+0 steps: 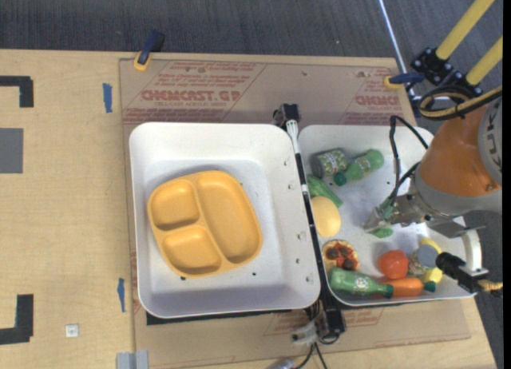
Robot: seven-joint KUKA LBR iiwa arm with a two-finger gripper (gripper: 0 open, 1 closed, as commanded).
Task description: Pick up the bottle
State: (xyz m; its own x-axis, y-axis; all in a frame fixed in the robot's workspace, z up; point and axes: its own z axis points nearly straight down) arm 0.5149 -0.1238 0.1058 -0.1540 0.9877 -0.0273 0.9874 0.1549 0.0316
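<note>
the bench [64, 200] is seen from above, with a cardboard sheet [239, 80] laid over it and two shallow white bins set side by side. the left bin [144, 160] carries a yellow divided plate [205, 221] and nothing else. the right bin [351, 137] is crowded with small things, and the arm [463, 172] is brought in over its right half, the orange band lying above the wrist.

the step in hand is judged to be the approach: the gripper [386, 220] is lowered toward the bin floor near the middle of the right bin, and no bottle is seen between its fingers. whether the fingers are spread or pressed together cannot be told, since they are small and partly masked by a green scrap beneath them.

two bottles are seen. a green bottle [361, 284] lies on its side along the near wall of the right bin, its cap end toward a carrot [407, 286] and just below a red tomato [393, 263]. a second green bottle [359, 166] lies tilted at the far side, just beside a dark can [329, 160]. the gripper sits between the two, clearly apart from both.

a yellow lemon [325, 216] lies to the gripper's left. the next move is judged to call for a shift onto one bottle's body, with the fingers set across its narrow width and kept clear of its neighbours.
</note>
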